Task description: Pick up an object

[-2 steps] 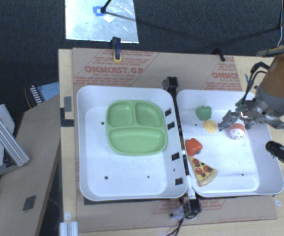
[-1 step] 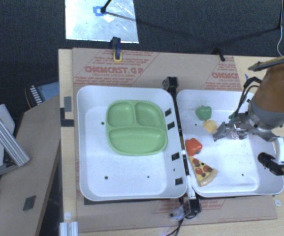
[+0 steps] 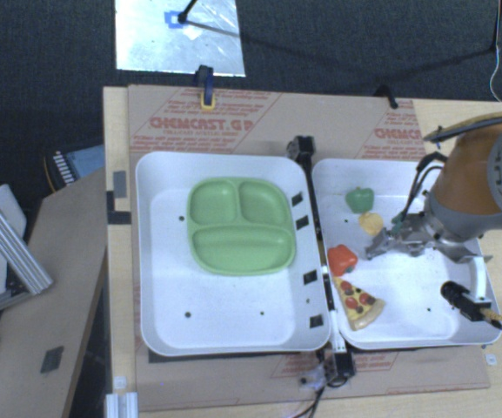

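The candidates for picking all lie in the right bin point(image 3: 425, 329): a green pepper-like toy point(image 3: 360, 199) toward the far side, a small yellowish piece point(image 3: 371, 223) just in front of it, a red-orange piece point(image 3: 342, 259) against the bin's left wall, and a pizza slice toy point(image 3: 359, 303) nearest the camera. That makes four loose objects, one of each kind. The tool point(image 3: 379, 248) is low over this bin, its tip pointing left into the space between the yellowish piece and the red-orange one, close to both but with nothing visibly caught in it; from this slant I cannot tell whether it is spread or closed. Judging by that, the pick is not yet made: the arm point(image 3: 472, 185) has reached the working bin, and a grasp and lift are left to do. The left bin point(image 3: 159, 320) carries one green divided plate point(image 3: 241, 225) with three compartments, well apart from the toys. Two white bins sit side by side on the cardboard-covered tabletop point(image 3: 259, 116).
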Tool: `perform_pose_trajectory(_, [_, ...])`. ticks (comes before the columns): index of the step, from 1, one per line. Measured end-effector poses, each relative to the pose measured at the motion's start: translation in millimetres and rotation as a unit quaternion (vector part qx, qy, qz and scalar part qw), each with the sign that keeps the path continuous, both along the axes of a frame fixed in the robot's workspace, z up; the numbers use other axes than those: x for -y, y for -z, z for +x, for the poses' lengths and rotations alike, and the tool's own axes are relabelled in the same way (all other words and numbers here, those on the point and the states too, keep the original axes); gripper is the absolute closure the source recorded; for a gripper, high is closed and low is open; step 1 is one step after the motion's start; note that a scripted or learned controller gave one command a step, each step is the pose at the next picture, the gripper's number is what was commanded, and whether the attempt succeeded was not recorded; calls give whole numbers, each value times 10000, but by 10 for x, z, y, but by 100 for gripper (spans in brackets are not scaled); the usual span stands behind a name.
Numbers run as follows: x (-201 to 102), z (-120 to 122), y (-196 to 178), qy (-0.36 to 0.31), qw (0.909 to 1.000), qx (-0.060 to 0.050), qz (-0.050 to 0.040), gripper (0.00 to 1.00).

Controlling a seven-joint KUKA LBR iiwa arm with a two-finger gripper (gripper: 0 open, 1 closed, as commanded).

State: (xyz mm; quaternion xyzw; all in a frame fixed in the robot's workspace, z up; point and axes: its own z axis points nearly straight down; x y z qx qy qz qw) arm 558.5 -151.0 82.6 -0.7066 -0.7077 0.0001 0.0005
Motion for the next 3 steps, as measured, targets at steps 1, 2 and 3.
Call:
perform_pose_trajectory(1, [5,11,-126,0,10000,19,-7,100])
perform_pose_trajectory(2, [10,-55,-585,8,10000,22,-8,100])
perform_pose_trajectory(3, [61,-42,-1030,-5,10000,35,-12,100])
